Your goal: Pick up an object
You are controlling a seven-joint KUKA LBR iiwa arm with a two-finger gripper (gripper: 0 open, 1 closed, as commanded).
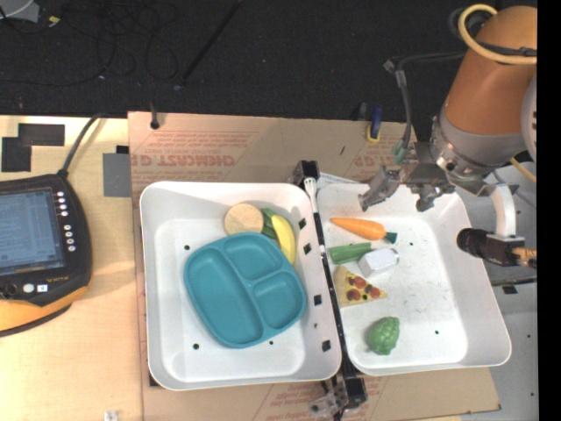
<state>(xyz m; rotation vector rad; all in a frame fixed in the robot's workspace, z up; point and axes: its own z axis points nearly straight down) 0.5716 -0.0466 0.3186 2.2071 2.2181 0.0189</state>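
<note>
My gripper [403, 197] hangs above the far edge of the right bin [456, 323]. Its two dark fingers are spread apart, open, with nothing between them. Just in front of it and slightly left lies an orange carrot [358, 227]. Below the carrot are a green cucumber [348, 253], a small white block [379, 260] and a pizza slice [358, 288]. A green broccoli piece [383, 334] sits near the bin's front. The left bin [166, 323] holds a teal divided plate [245, 289], a banana [282, 237] and a tan round disc [244, 219].
A raised divider [320, 270] runs where the two bins meet. A tablet pendant [35, 235] lies at the far left on the bench. A black fixture [486, 244] juts in at the right bin's right rim. Cables trail across the dark background behind.
</note>
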